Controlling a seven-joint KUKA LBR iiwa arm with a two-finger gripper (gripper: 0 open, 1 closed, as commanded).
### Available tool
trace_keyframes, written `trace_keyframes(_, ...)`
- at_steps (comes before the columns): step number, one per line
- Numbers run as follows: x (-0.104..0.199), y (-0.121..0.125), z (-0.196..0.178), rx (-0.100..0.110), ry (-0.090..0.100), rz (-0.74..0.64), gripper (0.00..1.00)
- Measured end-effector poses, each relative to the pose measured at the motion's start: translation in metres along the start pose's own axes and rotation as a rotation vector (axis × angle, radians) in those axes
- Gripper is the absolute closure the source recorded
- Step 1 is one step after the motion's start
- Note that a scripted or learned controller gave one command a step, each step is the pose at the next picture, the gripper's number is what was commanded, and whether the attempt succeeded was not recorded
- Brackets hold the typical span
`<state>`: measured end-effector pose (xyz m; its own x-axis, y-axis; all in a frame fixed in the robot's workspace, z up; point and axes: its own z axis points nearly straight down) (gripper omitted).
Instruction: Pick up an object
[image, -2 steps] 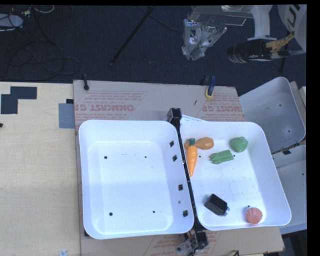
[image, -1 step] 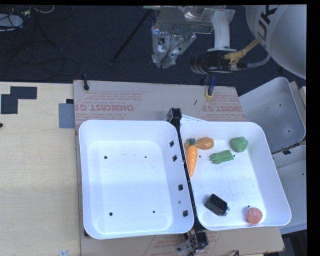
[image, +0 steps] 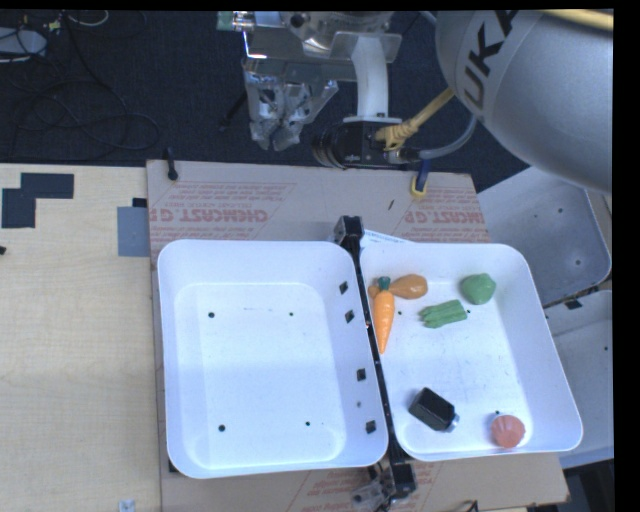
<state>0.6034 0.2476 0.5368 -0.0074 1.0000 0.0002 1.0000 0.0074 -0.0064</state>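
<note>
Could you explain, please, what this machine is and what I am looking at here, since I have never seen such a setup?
This is one picture from a fixed camera above a workbench, looking down at a slant. The big grey shape at top right is a robot arm; its two-finger gripper hangs at the top, above the bench and away from the bins, with nothing visibly between its fingers. On the bench sit two shallow white bins side by side. The left bin and the right bin meet along a black divider. In the right bin lie a toy carrot, an orange piece, a round green piece, a long green piece, a black block and a small reddish ball. The job is to pick one up.
</note>
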Motion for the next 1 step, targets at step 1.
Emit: trace_keyframes(1, -0.0034, -0.0647, -0.0014, -0.002, -0.001, 0.004, 1.00)
